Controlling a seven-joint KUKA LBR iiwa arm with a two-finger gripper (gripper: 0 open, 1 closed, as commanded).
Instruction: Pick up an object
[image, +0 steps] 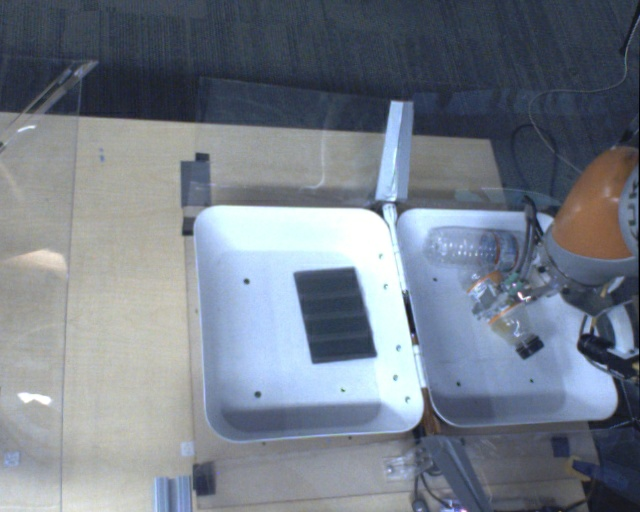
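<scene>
A clear plastic bottle (466, 246) lies on its side near the back wall of the right bin (560, 400). A flat black ribbed pad (334, 314) rests in the middle of the left bin (230, 390). My gripper (508, 314) is down inside the right bin, just in front of and to the right of the bottle. Small shiny and coloured bits show around the gripper's tip, too blurred to name. The arm's orange band (598, 208) hangs over the bin's right side.
An upright grey post (394, 150) stands behind the seam between the two bins. Cables (608, 350) hang by the right bin's right wall. Bare wooden bench (100, 300) stretches to the left.
</scene>
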